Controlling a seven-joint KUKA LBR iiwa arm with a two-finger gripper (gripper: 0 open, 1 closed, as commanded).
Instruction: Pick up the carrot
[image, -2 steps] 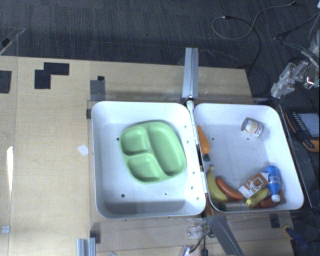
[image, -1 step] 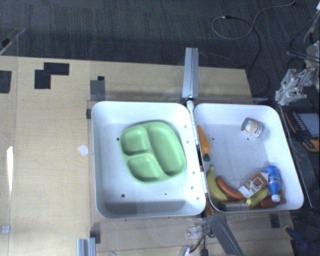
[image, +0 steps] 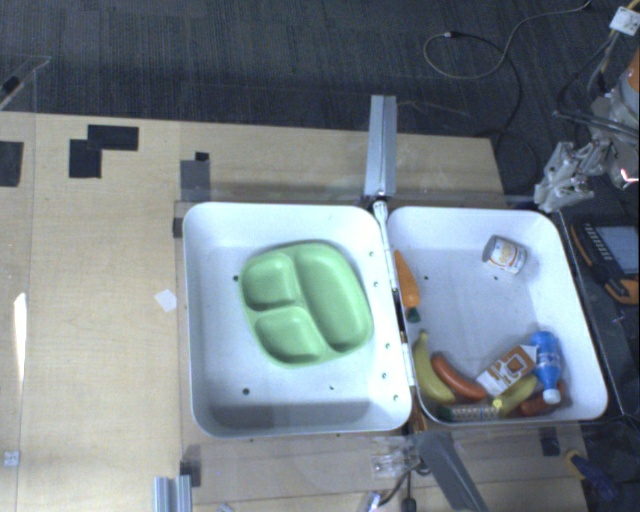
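The carrot (image: 405, 279) lay hard against the left wall of the right bin (image: 470, 300), just beside the divider, an awkward spot likely to crowd any grasp. The robot's hand (image: 566, 174) hovered well apart, beyond the bin's far right corner; whether it was open could not be told, and it carried nothing visible. A green sectioned tray (image: 304, 302) filled the left bin (image: 210, 300).

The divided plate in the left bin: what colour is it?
Light green; the divided plate shows clearly in the camera view.
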